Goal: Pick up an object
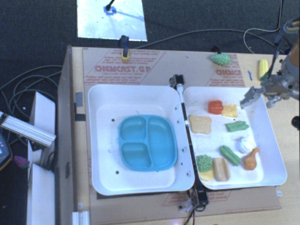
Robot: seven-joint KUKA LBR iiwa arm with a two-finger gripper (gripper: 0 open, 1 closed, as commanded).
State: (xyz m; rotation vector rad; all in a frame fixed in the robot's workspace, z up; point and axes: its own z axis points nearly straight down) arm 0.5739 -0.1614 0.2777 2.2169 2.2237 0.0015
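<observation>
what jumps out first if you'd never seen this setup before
The bright blue divided tray sits alone in the left white bin, the boldest colour on the bench. The right white bin holds a scatter of toy food: a red tomato, a slice of bread, a hot dog, a drumstick and green vegetables. The gripper hangs over that bin's upper right rim, with nothing seen in it.

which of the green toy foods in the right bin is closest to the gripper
The green bean piece beside the yellow cheese wedge. It lies nearest the gripper; the other green pieces lie lower in the bin.
</observation>
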